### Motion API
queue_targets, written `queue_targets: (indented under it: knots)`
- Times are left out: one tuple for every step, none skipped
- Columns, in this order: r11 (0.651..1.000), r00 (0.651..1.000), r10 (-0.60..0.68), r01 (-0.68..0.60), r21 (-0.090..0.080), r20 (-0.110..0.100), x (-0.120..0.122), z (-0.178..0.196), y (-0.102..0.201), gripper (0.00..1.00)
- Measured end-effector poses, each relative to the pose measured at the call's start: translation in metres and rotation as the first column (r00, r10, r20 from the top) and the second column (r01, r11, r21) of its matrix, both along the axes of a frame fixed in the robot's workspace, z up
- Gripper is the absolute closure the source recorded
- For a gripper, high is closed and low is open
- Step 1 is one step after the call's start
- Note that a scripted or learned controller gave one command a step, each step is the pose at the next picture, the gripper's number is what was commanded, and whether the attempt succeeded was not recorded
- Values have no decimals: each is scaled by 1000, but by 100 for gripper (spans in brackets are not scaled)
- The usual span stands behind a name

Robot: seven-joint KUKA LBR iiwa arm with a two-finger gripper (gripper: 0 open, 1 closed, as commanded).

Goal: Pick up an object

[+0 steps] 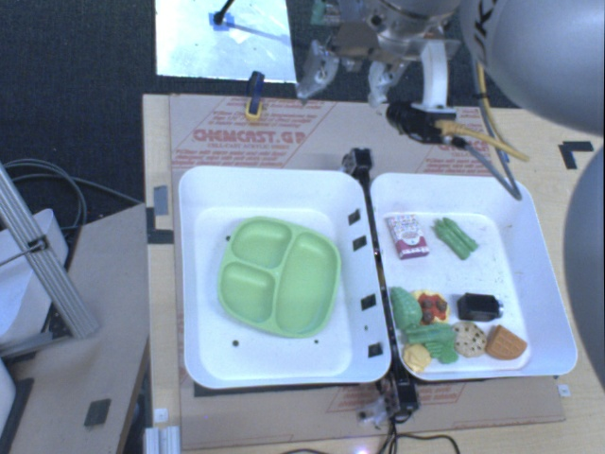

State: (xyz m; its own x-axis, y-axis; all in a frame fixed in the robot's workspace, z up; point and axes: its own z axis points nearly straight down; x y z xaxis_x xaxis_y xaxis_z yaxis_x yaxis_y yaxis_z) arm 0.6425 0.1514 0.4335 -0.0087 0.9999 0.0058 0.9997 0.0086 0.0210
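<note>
White plastic, two shallow bins side by side, sits on a brown bench sheet (284, 138) printed with red lettering that reads "CHEMCAST"; the letters after it are too blurred for you to trust.

In the left bin (203, 206) you have a pale green plastic tray with three compartments (280, 275), lying near the bin's middle.

The right bin (529, 244) carries the small objects. Near its far left corner lies a red and white packet with print too small to read (407, 235), its long axis running from far edge to near edge. Just beside it, a green bean-like bundle (456, 236) lies slantwise, pointing from the far left toward the near right. Along the near edge sit a cluster of green toy vegetables (421, 324), a round speckled cookie (468, 339), an orange wedge (505, 342) and, just behind those two, a small black block (478, 305).

The grey arm's two-finger claw (342, 83) hangs above the bench's far edge, beyond both bins, its pale fingers (313, 72) spread apart with nothing between them.
</note>
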Motion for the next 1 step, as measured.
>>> queue_targets:
  knots:
    - [1000, 1000, 2, -2, -6, -14, 0, 0, -2, 100]
